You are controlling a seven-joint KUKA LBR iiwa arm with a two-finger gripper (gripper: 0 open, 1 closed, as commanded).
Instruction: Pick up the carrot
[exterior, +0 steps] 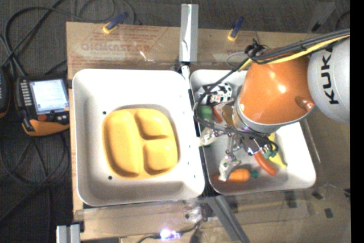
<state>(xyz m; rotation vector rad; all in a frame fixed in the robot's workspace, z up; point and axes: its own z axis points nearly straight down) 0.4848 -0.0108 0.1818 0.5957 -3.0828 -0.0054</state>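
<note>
The carrot [239,175] lies flat near the front edge of the right bin [301,178], its orange body pointing left and its green top to the right, loose among other toy food rather than held. Just beside it sits a red-orange pepper-like piece [265,163], which could be mistaken for it. The gripper [234,152] hangs just above and behind the carrot, probably lining up a grasp; whether the jaws are open or closed I cannot tell. The arm [273,94] reads "KUKA" on its grey casing. The left bin [85,139] holds a yellow divided tray [141,141]. Faint reversed lettering marks the table [116,45].
</note>
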